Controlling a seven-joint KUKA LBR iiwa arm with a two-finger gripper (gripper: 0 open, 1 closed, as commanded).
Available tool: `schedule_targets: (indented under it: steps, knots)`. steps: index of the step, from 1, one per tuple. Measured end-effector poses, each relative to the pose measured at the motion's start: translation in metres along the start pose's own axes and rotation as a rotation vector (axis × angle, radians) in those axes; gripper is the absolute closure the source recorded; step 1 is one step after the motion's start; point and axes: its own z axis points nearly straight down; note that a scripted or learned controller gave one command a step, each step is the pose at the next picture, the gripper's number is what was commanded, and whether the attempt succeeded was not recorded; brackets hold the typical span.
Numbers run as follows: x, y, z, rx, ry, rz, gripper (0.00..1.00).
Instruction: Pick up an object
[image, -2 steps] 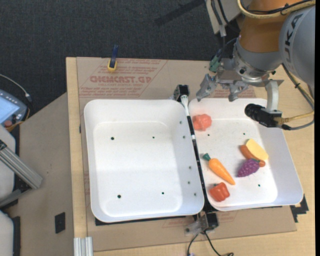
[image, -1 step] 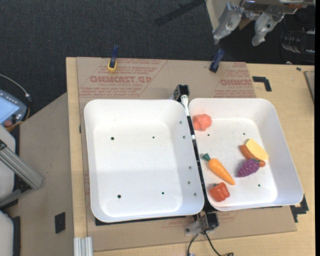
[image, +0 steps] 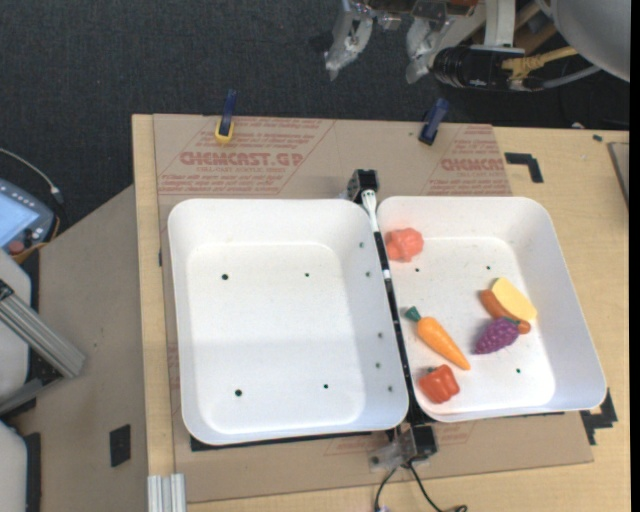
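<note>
My gripper (image: 380, 55) hangs at the top of the view, beyond the far edge of the bench, open with nothing between its fingers. The right bin (image: 560, 300) holds several toy foods. A pink-red piece (image: 404, 243) lies near its far left corner. An orange carrot (image: 438, 338) lies slantwise at the middle left, and a red pepper (image: 438, 383) sits by the near rim. A purple grape bunch (image: 498, 335) and an orange-yellow wedge (image: 510, 300) lie together on the right. The gripper is far from all of them.
The left bin (image: 185, 300) adjoins the right one along a black seam (image: 385, 290). Both rest on a brown board (image: 300, 150) with a yellow-blue clamp (image: 227, 115) and a blue clamp (image: 434, 120) at its far edge. Cables and hardware (image: 500, 65) crowd the top right.
</note>
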Motion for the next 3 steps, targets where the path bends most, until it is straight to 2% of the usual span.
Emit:
schedule_targets:
  steps: [1,2,3]
  knots:
    - [0.079,-0.002,0.044,0.011,-0.001,0.001,0.0]
    - [0.096,-0.004,0.282,0.015,-0.004,0.007,0.0]
    - [0.095,-0.005,0.402,0.014,-0.004,0.007,0.0]
